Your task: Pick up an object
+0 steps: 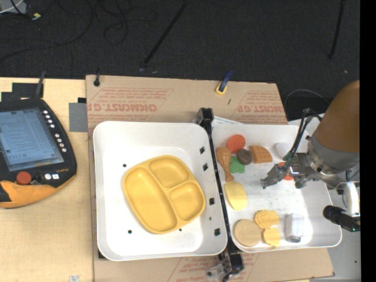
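Observation:
My gripper (285, 181) hangs over the right side of the right bin (320, 239), its two dark fingers spread apart and open. No object shows between them. To its left in the bin lie toy foods: a red tomato (236, 142), an orange bread piece (261, 154), a brown and green piece (240, 160), an orange sausage shape (223, 158) and a pale yellow lemon (236, 195). Along the near side are a yellow corn piece (266, 218), a tan round cookie (247, 232), a small yellow piece (272, 237) and a whitish block (294, 227).
The left bin (111, 151) holds a yellow divided plate (163, 192). A black divider (215, 181) runs between the bins. A tablet-like pendant (32, 151) lies at the bench's left. The arm's orange band (342, 119) rises at the right.

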